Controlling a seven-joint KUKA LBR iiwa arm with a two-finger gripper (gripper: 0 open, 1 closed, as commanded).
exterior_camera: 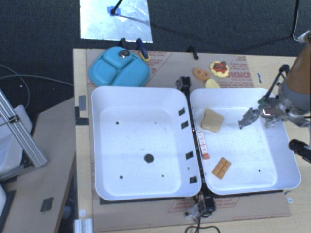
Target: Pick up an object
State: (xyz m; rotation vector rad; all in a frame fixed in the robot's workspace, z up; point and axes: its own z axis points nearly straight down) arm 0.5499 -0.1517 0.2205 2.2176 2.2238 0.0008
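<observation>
Hovering over the right bin, the gripper holds nothing; whether it is open, I cannot tell. A tan bread slice lies near it, long axis slanting up-left.

Arm over the right bin, two snacks sitting in it

Gripper hovers right of the tan bread slice; orange cracker lies nearer the front wall of the right bin.

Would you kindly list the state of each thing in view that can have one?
tool: hanging over the right bin, holding nothing.
right bin: holds the bread slice and the waffle.
bread slice: lying flat, ungrasped.
waffle: lying flat near the front, untouched.
left bin: holds one small dark disc.
blue tray: resting on the bench behind the left bin.
</observation>
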